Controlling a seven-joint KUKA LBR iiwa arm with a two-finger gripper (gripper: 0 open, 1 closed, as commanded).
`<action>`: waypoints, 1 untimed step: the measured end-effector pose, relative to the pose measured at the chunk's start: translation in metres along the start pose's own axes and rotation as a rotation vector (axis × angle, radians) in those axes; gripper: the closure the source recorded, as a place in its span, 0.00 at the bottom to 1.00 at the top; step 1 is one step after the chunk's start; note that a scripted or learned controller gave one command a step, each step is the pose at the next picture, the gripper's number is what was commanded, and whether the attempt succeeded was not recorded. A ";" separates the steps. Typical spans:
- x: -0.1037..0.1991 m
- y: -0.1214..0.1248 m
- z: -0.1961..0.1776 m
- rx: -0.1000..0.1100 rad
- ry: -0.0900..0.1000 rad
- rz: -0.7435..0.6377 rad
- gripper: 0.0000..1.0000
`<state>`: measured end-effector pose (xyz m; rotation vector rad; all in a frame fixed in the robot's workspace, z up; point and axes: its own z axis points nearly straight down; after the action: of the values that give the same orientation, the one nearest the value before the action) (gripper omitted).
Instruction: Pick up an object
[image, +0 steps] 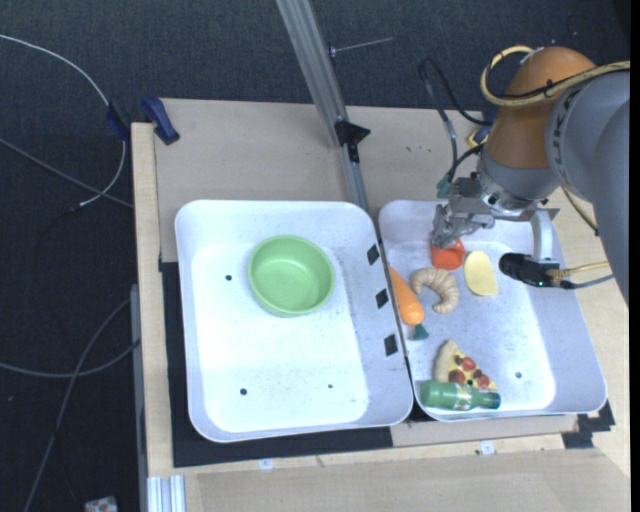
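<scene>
My gripper (448, 237) hangs low over the far part of the right bin (560, 330), directly above a small red-orange object (449, 257) and touching or nearly touching its top. Just in front of that object lies a tan croissant (438, 287). A pale yellow piece (481, 273) sits to its right and an orange carrot (405, 296) lies along the bin's left wall. A pizza slice (463, 365) and a green bottle (458, 397) rest near the front edge. Nothing is visibly lifted.
The left bin (260, 380) holds a green bowl (290, 274) in its far half. A metal pole (325, 90) slants in over the gap between the bins. The arm's grey and orange body fills the upper right.
</scene>
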<state>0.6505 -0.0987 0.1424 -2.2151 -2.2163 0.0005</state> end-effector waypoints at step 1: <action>0.003 -0.004 -0.066 -0.014 -0.005 0.000 1.00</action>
<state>0.6471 -0.0957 0.2081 -2.2243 -2.2259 -0.0096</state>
